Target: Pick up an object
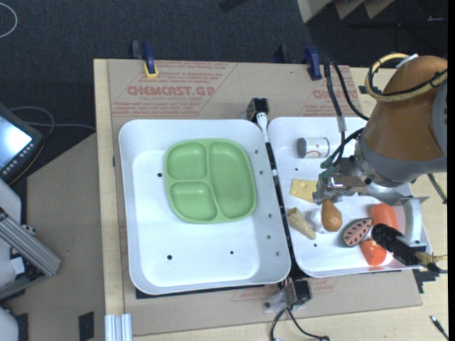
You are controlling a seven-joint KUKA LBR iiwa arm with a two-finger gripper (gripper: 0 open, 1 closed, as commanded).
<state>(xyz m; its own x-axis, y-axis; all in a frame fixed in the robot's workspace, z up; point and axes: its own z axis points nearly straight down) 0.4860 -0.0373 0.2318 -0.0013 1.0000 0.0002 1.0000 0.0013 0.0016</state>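
- Approach step: my gripper (331, 192) hangs just above the brown egg-shaped object (330, 216) in the right bin (284, 137).
- Grip state: I cannot tell.
- Next: descend, then pinch.

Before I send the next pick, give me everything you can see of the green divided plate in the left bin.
The green divided plate is pale green, looks like matte plastic, and has a rounded-square outline. Raised ridges split it into three wells: two smaller ones on its left half, one long one on its right. All three wells look bare. It lies flat, right way up, slightly rotated, on the floor of the left bin, toward the far side. Nothing rests on it or touches it; the gripper is over the right bin.
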